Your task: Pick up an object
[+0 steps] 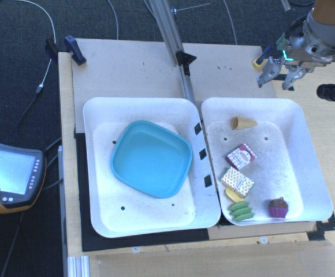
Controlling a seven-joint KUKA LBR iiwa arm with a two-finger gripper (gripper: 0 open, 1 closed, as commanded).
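My gripper (278,78) hangs above the bench behind the right bin's (309,131) far edge, its two fingers spread open with nothing between them. In the right bin lie a tan cone (244,123), a pink and white box (241,156), a yellow checkered box (237,181), a yellow piece (232,195), a green pea pod (241,210) and a purple toy (278,207). The left bin (95,154) holds a light blue square plate (151,158).
A metal rod (168,33) slants down to the gap between the bins. A blue clamp (75,49) sits at the bench's far left corner. A handheld control pendant (11,176) lies on the floor to the left, with cables near it.
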